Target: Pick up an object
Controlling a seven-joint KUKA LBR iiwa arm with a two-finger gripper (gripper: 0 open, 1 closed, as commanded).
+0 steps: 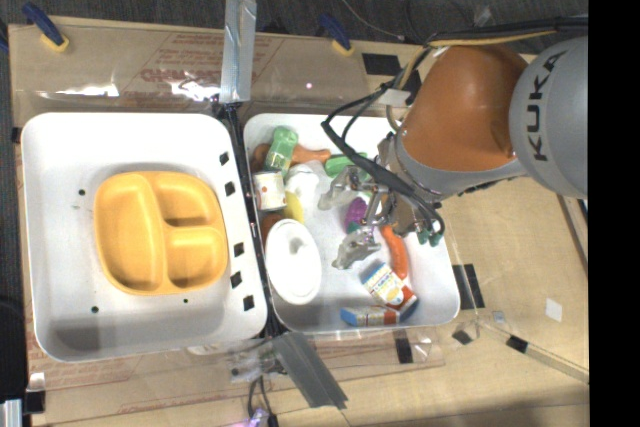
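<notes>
My gripper (345,218) hangs low over the middle of the right bin (440,300), below the orange band of the arm. Its two metal fingers (336,189) stand spread apart, one toward the bin's back and one toward its front. A small purple object (357,212) lies in the gap between them; nothing is clamped. Around it lie a green bottle (282,145), a small white can (268,190), a yellow piece (294,207), a white round lid (293,260), an orange-red piece (397,251) and a colourful packet (385,285).
The left bin (50,295) holds a yellow divided tray (160,230). A taped divider (245,215) separates the bins. Black cables (345,120) loop from the wrist over the right bin's back. A blue-and-red marker (368,317) lies by the front wall.
</notes>
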